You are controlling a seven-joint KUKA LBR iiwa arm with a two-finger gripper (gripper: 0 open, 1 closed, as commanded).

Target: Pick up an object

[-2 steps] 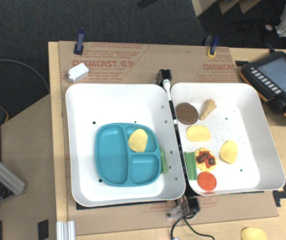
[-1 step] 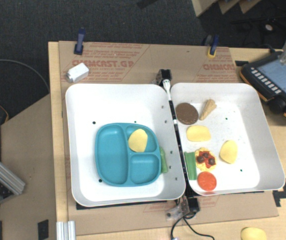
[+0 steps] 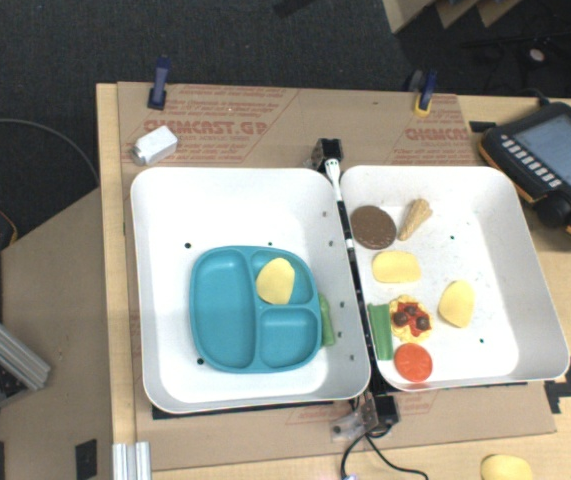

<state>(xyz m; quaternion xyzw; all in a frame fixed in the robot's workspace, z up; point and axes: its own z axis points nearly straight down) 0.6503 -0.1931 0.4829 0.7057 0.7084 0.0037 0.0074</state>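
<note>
Toy foods lie loose in the right bin [image 3: 495, 203], ready for picking, one yellow piece [image 3: 275, 280] resting in the left bin's teal tray [image 3: 227, 313]; the gripper's fingers cannot be judged.

Robot hardware: the handheld control pendant

A control pendant [image 3: 548, 160] lies at the desk's far right corner. Its casing is black and rounded, and it frames a grey-blue screen with a column of small pale buttons down the screen's left side. An orange strip runs along its near edge. Nothing more of the machine can be described from here.
</note>
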